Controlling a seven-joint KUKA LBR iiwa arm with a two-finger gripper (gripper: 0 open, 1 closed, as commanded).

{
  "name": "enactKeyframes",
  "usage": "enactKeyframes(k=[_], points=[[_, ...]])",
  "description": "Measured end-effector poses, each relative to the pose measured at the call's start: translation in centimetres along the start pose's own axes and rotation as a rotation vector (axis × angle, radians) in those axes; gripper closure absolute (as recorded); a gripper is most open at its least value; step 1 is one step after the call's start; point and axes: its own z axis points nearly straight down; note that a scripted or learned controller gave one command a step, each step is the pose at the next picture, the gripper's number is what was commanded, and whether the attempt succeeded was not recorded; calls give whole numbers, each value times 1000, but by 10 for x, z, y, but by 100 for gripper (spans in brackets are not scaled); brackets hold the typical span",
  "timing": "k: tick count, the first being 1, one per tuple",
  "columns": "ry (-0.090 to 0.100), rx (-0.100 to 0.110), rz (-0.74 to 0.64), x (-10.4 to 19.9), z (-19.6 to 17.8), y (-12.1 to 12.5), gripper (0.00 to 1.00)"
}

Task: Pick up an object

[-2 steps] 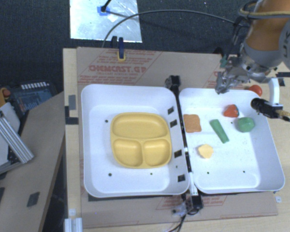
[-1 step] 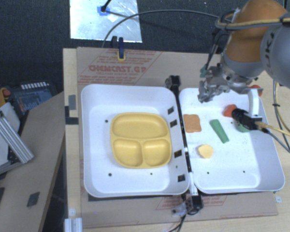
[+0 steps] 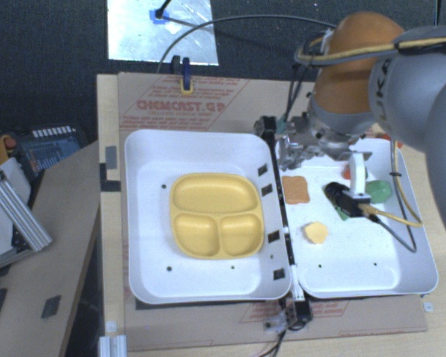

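Arm (image 3: 372,73) reaching from right, wrist low over right bin (image 3: 372,266)

a cardboard-topped bench (image 3: 208,99) carries two shallow white bins, left (image 3: 145,199) and right (image 3: 386,262), touching side by side

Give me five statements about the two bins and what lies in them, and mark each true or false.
1. The yellow divided tray lies in the left bin. True.
2. The tray has five compartments. False: three.
3. A brown flat piece lies in the right bin. True.
4. The small yellow piece sits on the tray. False: it lies in the right bin, apart from it.
5. The arm hangs over the left bin. False: over the right bin.
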Motion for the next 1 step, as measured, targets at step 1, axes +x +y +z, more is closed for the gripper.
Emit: enactKeyframes(k=[1], points=[[1, 1, -3, 60, 4, -21, 100]])
